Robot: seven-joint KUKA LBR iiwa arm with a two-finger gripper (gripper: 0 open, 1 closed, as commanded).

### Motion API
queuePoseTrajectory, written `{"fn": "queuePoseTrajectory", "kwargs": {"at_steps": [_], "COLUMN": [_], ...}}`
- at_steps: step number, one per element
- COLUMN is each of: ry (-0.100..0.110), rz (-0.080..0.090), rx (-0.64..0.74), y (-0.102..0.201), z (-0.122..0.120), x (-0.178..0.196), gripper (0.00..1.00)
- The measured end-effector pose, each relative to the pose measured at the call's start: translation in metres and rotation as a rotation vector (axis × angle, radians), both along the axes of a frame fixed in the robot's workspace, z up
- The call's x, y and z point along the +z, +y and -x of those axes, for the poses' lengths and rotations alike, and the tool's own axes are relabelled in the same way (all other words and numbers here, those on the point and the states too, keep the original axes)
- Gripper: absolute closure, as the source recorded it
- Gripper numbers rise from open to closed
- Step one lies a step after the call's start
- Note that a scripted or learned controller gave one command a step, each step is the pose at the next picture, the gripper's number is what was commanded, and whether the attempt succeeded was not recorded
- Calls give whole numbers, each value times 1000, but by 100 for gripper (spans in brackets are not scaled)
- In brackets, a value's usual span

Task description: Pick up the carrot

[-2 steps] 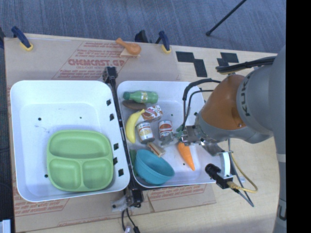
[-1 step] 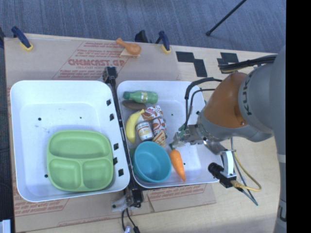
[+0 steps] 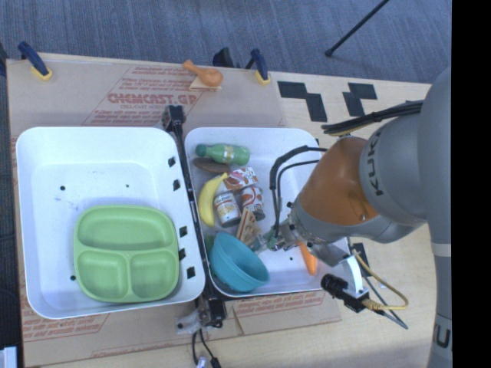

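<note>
The carrot (image 3: 308,261) is a small orange piece lying on the floor of the right bin (image 3: 265,139), near its front right corner. Part of it is covered by the arm. My gripper (image 3: 281,239) hangs low over the right bin, just left of the carrot and right of the blue bowl (image 3: 235,263). The wrist and the orange band hide most of the gripper.
The right bin also holds a green bottle (image 3: 223,154), a banana (image 3: 209,198), two small cans (image 3: 238,198) and a brown stick-like item (image 3: 246,225). A green divided plate (image 3: 126,253) lies in the left bin (image 3: 46,159). An orange spoon (image 3: 204,73) rests on the cardboard behind the bins.
</note>
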State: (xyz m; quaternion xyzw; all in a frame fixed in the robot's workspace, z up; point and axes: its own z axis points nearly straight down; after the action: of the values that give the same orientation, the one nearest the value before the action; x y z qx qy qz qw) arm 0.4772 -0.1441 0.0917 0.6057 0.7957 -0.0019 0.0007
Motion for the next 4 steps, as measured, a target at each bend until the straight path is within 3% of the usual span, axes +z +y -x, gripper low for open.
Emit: {"fn": "queuePoseTrajectory", "kwargs": {"at_steps": [1,2,3,4], "ry": [-10,3,11,11], "rz": [7,0,-10,-7], "rx": [150,151,458,472], "y": [-62,-60,-65,-66], "z": [-17,-14,2,0], "x": [147,141,14,26], "gripper": [100,0,0,100]}}
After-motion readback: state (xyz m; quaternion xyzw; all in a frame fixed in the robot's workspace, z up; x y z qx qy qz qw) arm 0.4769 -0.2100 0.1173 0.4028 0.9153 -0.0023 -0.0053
